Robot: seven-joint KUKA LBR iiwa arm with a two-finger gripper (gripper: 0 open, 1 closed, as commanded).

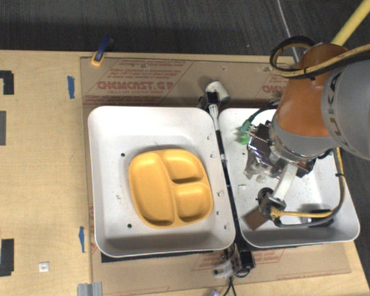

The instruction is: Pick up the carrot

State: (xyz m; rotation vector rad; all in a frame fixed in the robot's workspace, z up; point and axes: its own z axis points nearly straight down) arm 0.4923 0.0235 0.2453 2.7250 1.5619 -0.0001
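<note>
The gripper [258,163] hangs low in the bin [333,227] right of the yellow divided plate [170,187], seemingly poised to grasp, its open-or-closed state impossible to tell, the carrot probably hidden beneath it, where a green tuft [244,132] pokes out.

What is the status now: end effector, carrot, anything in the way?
End effector over right bin. Green bit beside it, maybe carrot's top, cannot tell. Yellow divided plate in left bin, not in the way.
</note>
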